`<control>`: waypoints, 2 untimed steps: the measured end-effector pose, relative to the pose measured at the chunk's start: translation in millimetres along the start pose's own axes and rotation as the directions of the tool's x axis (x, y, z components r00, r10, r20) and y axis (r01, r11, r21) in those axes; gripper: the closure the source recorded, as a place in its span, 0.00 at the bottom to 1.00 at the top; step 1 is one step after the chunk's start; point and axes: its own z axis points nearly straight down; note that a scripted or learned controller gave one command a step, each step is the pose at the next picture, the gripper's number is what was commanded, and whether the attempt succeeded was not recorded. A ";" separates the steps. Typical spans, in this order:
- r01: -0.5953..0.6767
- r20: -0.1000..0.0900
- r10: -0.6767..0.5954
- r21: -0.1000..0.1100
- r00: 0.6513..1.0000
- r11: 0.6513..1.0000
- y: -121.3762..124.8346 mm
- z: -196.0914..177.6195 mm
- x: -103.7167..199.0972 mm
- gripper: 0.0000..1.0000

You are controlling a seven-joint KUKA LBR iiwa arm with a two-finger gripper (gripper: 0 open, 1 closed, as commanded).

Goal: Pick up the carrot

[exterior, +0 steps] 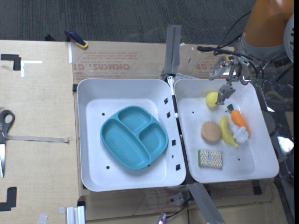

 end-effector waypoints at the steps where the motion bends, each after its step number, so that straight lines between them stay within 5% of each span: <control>1: 0.023 0.001 -0.023 0.001 1.000 1.000 -55.8 122.8 30.5 0.00; 2: 0.118 0.002 -0.118 0.001 0.993 0.993 -104.0 76.8 20.7 0.00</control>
